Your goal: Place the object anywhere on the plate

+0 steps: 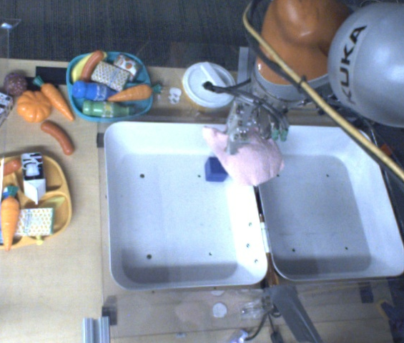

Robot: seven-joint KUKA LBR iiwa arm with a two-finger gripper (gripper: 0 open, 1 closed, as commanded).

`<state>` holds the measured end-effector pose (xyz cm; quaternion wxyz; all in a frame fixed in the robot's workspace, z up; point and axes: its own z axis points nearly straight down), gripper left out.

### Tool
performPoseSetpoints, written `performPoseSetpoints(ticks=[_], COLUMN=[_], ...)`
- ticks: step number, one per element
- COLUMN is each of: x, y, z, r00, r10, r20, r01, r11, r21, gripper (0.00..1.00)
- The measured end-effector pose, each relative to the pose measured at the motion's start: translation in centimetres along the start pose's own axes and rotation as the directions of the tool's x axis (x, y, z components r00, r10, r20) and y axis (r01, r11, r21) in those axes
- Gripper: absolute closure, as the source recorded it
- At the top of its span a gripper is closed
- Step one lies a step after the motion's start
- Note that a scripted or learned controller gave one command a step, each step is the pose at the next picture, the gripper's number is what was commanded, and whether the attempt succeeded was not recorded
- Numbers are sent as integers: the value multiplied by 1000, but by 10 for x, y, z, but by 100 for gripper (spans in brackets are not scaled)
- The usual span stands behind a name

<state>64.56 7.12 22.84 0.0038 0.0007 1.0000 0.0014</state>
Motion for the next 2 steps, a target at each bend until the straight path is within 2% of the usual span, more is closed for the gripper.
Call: performPoseSetpoints(ticks=[1, 2], x=[2, 2], y=[53, 53], z=[1, 1], r00=[1000, 1000], r10=[-4, -4], r20=[1, 2], r01=[4, 4], r11=[1000, 1000], r21=[-1, -1], gripper=[100, 0])
